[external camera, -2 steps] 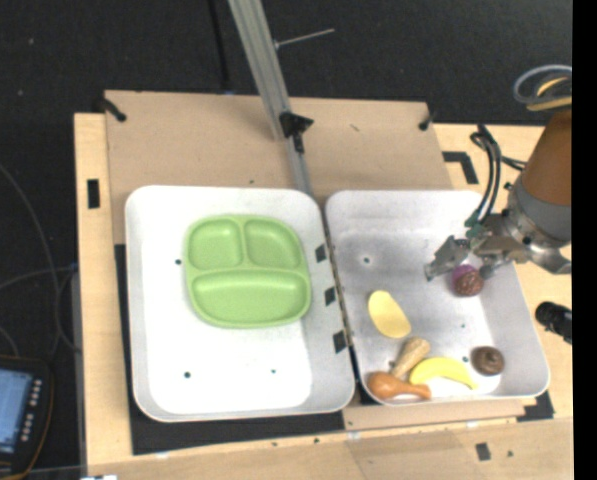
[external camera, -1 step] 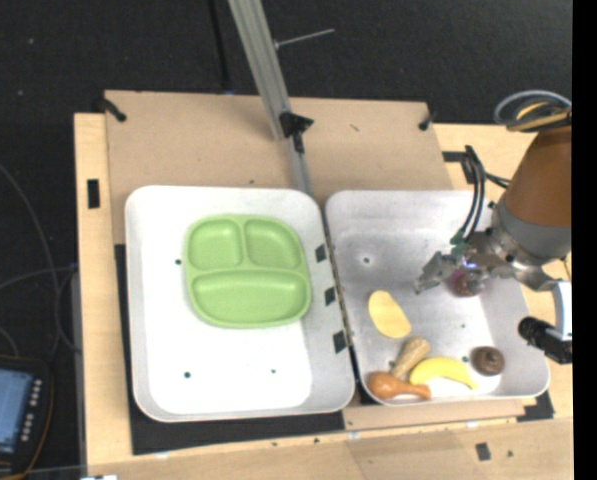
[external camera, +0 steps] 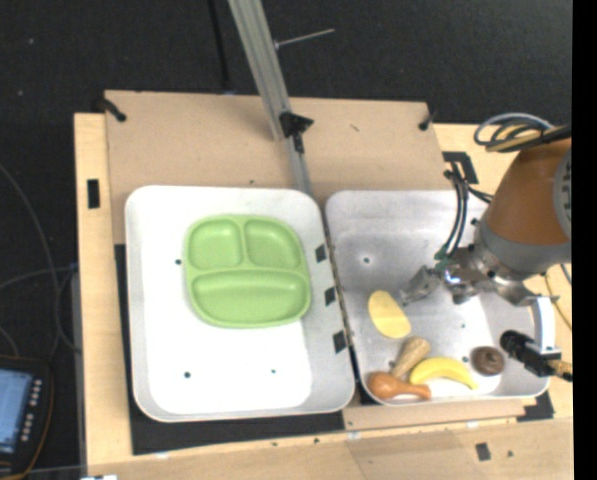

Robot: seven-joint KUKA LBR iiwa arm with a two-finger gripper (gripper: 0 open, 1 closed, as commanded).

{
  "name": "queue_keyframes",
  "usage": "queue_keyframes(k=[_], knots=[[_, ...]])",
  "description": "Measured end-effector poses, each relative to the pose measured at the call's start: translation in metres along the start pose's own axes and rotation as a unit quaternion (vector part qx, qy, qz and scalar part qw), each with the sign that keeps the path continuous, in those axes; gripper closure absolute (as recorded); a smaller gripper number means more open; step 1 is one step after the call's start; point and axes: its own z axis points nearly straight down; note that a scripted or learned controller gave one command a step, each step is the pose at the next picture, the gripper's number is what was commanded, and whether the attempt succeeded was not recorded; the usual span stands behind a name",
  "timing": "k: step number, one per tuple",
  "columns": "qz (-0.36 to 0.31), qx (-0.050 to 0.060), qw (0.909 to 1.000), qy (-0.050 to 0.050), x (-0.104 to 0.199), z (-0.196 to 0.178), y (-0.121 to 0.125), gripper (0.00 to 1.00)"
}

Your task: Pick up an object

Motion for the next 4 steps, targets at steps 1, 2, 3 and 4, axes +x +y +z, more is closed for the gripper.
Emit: queue_keyframes(k=[1,2,3,4], knots=[[0.003,-0.004,1.0000,0.000,-0.002,-0.014,0.002,1.00],[-0.003,-0.006,1.0000,-0.001,0.005,-0.075,0.005,1.00],[-0.003,-0.005,1.0000,-0.001,0.012,-0.123,0.009,1.00],[-0.003,-0.003,1.0000,0.000,0.011,-0.142,0.010,1.00]])
